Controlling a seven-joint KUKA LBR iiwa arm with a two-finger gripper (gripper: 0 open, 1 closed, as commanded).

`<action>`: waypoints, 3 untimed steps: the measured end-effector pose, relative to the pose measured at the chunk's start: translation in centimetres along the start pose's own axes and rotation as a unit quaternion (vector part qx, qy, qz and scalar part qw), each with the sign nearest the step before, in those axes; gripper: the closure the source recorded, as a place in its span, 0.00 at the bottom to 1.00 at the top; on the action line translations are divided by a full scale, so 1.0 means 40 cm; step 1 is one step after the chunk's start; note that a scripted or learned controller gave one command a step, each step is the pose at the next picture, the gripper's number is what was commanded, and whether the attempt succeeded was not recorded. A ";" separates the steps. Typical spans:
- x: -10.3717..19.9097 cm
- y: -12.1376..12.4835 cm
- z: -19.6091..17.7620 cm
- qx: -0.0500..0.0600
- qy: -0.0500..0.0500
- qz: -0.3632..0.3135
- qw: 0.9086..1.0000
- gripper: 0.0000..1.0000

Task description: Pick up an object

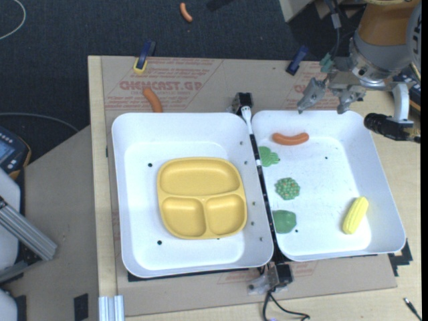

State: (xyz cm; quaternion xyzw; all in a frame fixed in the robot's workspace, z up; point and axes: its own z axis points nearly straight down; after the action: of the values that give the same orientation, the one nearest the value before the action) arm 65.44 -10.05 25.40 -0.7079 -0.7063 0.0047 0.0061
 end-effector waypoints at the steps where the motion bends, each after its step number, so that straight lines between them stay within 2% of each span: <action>1: 0.001 0.005 -0.022 -0.007 -0.001 -0.001 1.000 0.00; 3: 0.023 -0.023 0.230 -0.004 0.000 -0.001 1.000 0.00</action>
State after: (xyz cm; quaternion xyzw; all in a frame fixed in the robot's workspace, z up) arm 64.40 -9.10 16.22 -0.7071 -0.7071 0.0021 0.0031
